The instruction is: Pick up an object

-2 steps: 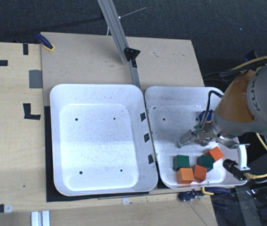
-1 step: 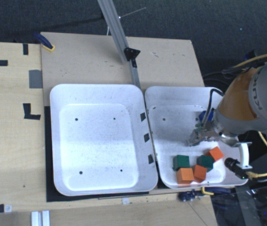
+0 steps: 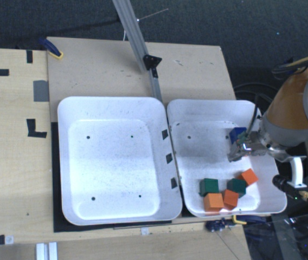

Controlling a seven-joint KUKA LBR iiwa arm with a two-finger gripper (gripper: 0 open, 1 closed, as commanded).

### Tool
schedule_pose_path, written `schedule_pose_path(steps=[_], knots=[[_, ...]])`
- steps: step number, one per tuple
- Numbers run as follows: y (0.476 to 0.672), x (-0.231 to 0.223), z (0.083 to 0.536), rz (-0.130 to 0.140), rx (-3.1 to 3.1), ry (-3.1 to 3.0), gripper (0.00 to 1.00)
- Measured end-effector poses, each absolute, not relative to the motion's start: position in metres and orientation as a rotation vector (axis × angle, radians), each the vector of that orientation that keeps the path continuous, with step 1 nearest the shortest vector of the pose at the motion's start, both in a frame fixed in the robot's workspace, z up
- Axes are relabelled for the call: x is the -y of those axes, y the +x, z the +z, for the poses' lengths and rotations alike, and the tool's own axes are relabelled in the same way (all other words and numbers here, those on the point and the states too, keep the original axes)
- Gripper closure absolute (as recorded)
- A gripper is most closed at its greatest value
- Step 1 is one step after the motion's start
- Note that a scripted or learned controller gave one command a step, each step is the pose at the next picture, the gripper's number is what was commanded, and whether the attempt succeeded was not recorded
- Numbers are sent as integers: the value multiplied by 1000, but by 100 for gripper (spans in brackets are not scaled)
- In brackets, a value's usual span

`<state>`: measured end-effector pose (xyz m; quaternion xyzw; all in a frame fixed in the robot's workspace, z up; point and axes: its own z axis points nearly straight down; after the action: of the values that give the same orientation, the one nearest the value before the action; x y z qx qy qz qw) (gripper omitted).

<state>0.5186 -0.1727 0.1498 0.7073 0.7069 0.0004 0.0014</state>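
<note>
The gripper [image 3: 239, 147] hangs over the right part of the right bin [image 3: 197, 145], reaching in from the arm at the right. A blue block [image 3: 237, 133] sits right at the fingers, partly hidden by them; contact cannot be judged. Toward the front of the same bin lie two green blocks [image 3: 209, 186] [image 3: 236, 186] and three orange blocks [image 3: 214, 201] [image 3: 230, 198] [image 3: 249, 176], clustered together below the gripper.
The left bin [image 3: 110, 161] stands beside the right one. A grey metal pole [image 3: 135, 31] slants across the bench from the top down to the bins' shared edge. The wooden bench extends left, with dark tape marks.
</note>
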Motion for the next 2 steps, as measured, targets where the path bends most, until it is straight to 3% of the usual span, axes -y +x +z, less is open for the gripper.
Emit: schedule_pose_path(steps=[1,2], knots=[[520,173,203,3,-2220,2216,100],[525,109,207,3,-2232,2214,100]])
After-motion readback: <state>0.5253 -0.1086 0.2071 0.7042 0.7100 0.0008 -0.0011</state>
